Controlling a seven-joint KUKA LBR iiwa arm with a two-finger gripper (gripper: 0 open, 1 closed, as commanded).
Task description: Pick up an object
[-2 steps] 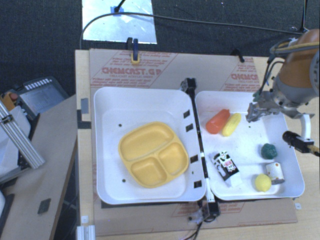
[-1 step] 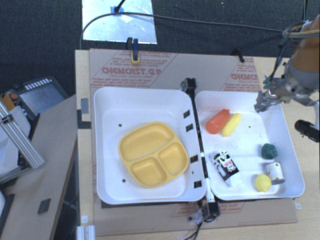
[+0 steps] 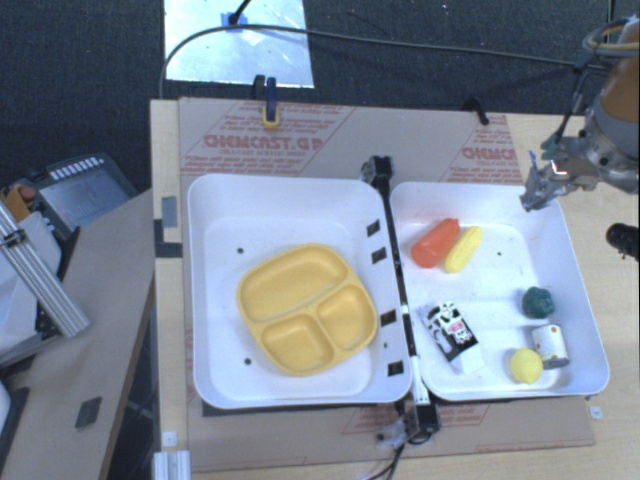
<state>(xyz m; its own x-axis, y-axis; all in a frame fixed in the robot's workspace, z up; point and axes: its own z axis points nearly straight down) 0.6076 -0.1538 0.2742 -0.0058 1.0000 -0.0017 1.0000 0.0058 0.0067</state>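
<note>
Over the right bin's (image 3: 588,298) far right corner hangs the hand (image 3: 537,190), clear of everything below; whether its fingers are apart or together I cannot tell from this angle. Inside that bin, an orange carrot-like piece (image 3: 435,242) lies touching a yellow one (image 3: 462,249). Nearer the front sit a black-and-white cow-print carton (image 3: 452,334), a dark green ball (image 3: 538,302), a small white cylinder (image 3: 549,343) and a yellow lemon (image 3: 526,366) just beside it. Across the divider, the left bin (image 3: 215,268) holds a yellow sectioned plate (image 3: 305,308).
</note>
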